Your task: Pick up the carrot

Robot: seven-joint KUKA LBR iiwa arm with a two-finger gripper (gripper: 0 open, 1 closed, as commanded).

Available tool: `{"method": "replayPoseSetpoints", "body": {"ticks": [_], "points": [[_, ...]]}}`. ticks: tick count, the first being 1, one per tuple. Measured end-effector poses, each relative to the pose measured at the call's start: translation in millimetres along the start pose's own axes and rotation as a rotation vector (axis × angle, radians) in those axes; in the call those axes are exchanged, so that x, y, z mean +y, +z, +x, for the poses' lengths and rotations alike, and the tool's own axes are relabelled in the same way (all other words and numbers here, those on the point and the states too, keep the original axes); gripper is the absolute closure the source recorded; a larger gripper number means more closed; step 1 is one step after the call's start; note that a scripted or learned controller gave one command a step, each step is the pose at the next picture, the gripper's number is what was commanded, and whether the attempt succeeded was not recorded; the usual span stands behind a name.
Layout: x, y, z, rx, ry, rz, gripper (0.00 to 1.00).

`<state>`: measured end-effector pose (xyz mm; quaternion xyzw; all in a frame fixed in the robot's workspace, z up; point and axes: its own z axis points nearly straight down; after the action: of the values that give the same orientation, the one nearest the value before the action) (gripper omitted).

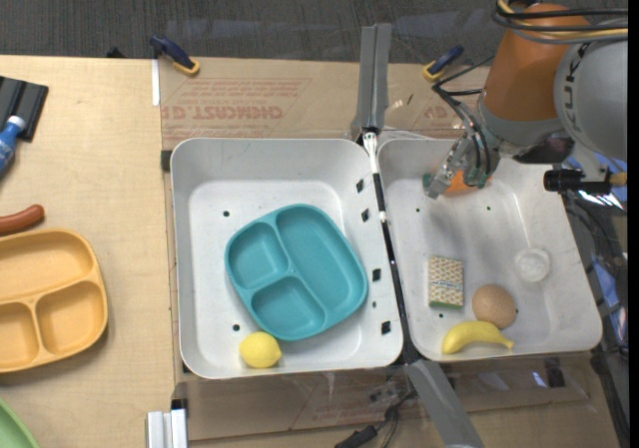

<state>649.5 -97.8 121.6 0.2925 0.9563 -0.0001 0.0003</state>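
- Reaching in from the right, the arm point(559, 77) was cut off by the frame edge.
- The gripper point(451, 177) hung over the right bin point(559, 336); finger spacing: cannot tell.
- An orange bit, seemingly the carrot point(457, 184), showed at the fingertips, mostly hidden.

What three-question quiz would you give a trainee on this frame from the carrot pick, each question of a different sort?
1. True or false: the lemon lies in the same bin as the banana.
2. Multiple choice: what sits at the gripper? A) a sponge B) something orange, likely the carrot C) a banana
3. Short answer: which item lies between the sponge and the banana, nearest the banana?

Key
1. False: the lemon is in the left bin beside the teal tray; the banana is in the right bin.
2. B; whether it is actually gripped cannot be told.
3. The brown egg-shaped object.
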Motion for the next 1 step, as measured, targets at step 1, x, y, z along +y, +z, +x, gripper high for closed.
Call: {"method": "replayPoseSetpoints", "body": {"ticks": [1], "points": [[-16.2, -114.2, 55.0, -0.004, -0.078, -0.002, 1.0]]}}
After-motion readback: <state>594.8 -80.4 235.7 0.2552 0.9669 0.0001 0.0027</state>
